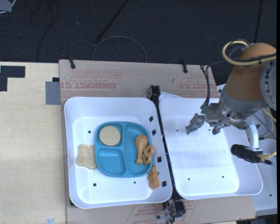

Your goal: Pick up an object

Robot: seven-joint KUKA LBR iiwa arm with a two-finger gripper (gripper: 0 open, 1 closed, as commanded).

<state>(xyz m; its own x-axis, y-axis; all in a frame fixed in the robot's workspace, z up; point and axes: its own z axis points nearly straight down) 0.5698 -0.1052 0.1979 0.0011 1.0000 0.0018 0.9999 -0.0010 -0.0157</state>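
The gripper hangs over the upper part of the right bin, its two dark fingers spread apart with nothing between them, so the jaws stand open and idle. Everything worth picking lies well apart from it, in the left bin: a blue divided tray sits near the middle, with a round tan disc in its upper-left compartment and a twisted brown pretzel-like piece in the right-hand one. A pale flat piece like a slice of bread lies on the bin floor touching the tray's left edge, and a small brown lump rests just beside the tray's lower-right corner, close to the divider between the bins. These look like toy foods, probably light and fairly stiff, though the view is too coarse to be sure of the material. The lump and the pretzel piece seem the best candidates, narrow enough to pinch across the width; the disc and the slice lie flat and offer little edge, and the tray is likely too broad except at its rim. The lump sits so near the bin wall that room for a finger is hard to judge, and the arm's body is cut off at the right.
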